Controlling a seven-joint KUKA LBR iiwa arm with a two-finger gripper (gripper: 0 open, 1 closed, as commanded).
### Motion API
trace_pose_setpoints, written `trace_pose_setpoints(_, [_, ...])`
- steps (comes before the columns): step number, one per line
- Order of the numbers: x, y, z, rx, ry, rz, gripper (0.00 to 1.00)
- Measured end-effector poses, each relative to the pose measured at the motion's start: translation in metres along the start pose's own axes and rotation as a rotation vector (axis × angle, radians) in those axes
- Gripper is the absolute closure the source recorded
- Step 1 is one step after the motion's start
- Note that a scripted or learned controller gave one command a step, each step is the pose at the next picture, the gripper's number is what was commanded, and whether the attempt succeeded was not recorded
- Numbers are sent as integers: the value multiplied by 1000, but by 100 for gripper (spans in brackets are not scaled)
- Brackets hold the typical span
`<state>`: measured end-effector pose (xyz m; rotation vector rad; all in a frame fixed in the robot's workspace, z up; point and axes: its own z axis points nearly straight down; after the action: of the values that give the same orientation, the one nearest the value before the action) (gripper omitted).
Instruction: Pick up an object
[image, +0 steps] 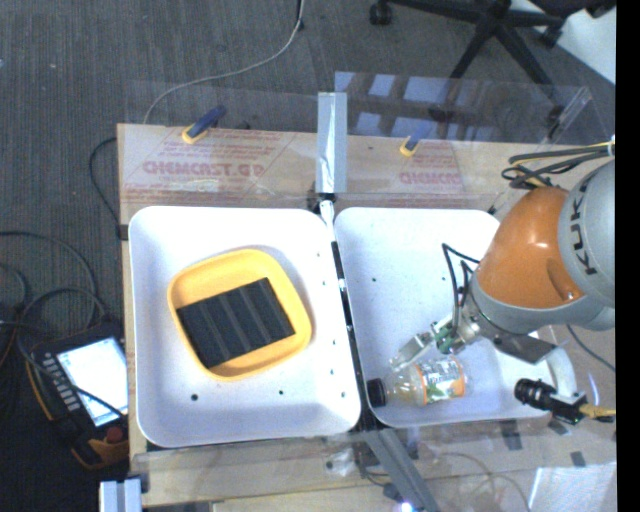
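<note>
We judge this to be the approach-and-grasp step: the end effector (447, 338) is low in the right bin (400, 260), right over a clear plastic bottle (425, 378) lying on its side. The bottle has a black cap pointing toward the left bin and an orange-and-green label around its middle. It lies just below and slightly left of the end effector in the camera view, touching or very nearly so — we cannot tell which. Whether the end effector is apart or together we cannot tell either; the orange band and wrist hide much of it. The next move, in our judgement, calls for a firm closing across the bottle's body before any lift — a smooth round bottle may roll away.

Far left of the end effector, a yellow tray (240, 312) sits in the left bin (165, 400).
</note>
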<state>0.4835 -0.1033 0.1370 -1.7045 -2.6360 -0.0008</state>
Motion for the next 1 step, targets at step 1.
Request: trace_pose_setpoints(1, [-62,-15,16,1,-3,325,0])
